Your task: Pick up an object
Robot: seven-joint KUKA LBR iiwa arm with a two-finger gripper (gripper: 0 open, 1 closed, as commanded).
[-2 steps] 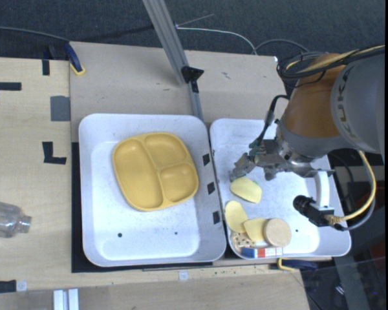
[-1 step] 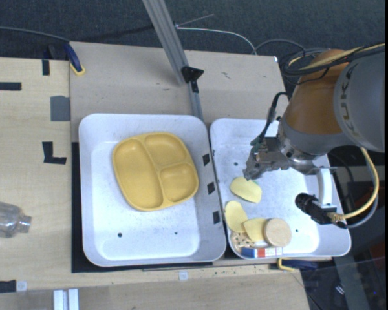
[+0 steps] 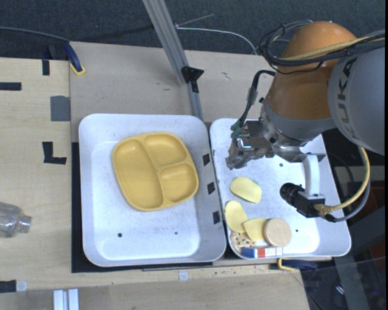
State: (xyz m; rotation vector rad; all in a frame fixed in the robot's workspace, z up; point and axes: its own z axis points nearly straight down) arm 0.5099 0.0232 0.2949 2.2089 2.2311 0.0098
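My gripper (image 3: pixel 236 159) hangs over the upper left part of the right bin (image 3: pixel 333 237), just above a pale yellow slice (image 3: pixel 246 189). Nothing shows between its fingers. Lower in that bin lie another yellow piece (image 3: pixel 235 213), a yellow wedge (image 3: pixel 255 229) and a tan round disc (image 3: pixel 277 232), packed close together near the front left corner. A small dotted piece (image 3: pixel 242 241) and a flat red, white and blue item (image 3: pixel 258 252) rest against the front wall.
The left bin (image 3: pixel 100 237) holds a yellow divided plate (image 3: pixel 155 170) with three compartments. A clear plastic bottle (image 3: pixel 6 218) lies on the bench at the far left. A grey metal post (image 3: pixel 168 31) slants up behind the bins.
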